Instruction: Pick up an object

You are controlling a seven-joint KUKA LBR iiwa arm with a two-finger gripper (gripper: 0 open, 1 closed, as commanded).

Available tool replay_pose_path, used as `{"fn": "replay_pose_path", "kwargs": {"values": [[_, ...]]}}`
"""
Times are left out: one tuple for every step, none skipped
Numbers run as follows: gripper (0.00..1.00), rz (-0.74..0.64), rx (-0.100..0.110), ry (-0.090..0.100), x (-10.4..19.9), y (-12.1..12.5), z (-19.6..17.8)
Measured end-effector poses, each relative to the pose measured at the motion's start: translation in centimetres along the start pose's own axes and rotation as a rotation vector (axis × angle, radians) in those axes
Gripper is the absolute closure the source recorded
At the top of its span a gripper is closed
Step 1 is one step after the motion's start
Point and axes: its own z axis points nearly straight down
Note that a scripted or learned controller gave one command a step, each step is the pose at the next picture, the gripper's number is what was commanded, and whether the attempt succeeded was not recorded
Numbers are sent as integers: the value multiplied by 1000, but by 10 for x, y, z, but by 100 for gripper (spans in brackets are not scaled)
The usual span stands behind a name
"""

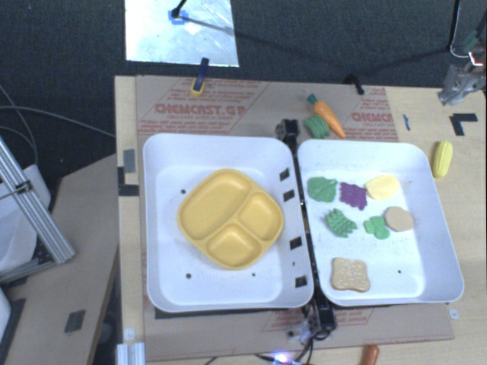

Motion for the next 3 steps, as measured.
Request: {"fn": "replay_pose_path", "kwargs": {"values": [[100,-2,1,0,1,-1,11],[100,-3,0,0,1,-1,12],[100,-4,0,0,1,-1,11]]}}
